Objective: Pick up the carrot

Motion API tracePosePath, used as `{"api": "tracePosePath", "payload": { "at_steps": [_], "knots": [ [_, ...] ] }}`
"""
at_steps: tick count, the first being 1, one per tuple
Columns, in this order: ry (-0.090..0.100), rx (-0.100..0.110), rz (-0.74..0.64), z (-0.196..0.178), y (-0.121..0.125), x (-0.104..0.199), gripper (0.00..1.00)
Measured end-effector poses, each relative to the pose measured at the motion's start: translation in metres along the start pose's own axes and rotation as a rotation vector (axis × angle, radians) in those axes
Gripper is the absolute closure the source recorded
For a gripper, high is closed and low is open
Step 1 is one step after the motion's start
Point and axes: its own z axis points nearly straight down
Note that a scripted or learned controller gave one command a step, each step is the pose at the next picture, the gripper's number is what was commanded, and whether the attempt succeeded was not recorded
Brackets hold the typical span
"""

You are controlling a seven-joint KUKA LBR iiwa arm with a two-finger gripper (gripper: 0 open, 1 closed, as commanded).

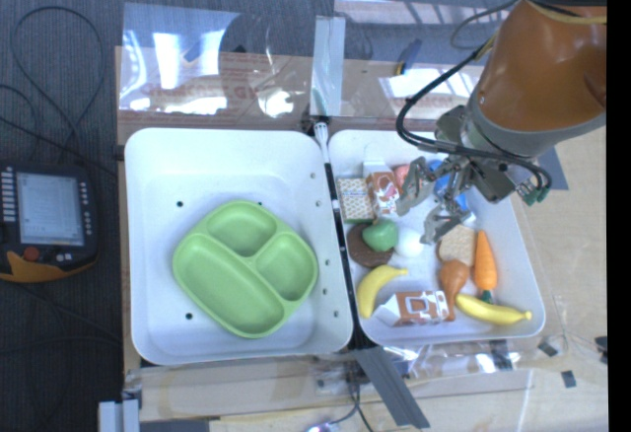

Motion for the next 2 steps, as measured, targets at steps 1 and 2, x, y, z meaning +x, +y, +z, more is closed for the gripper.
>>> {"api": "tracePosePath", "payload": {
  "at_steps": [1,2],
  "knots": [
    [0.002,0.000,-0.194,-0.027,-0.062,0.040,1.00],
    [0.004,-0.007,-0.691,0.037,-0.093,0.058,1.00]
  ]
}}
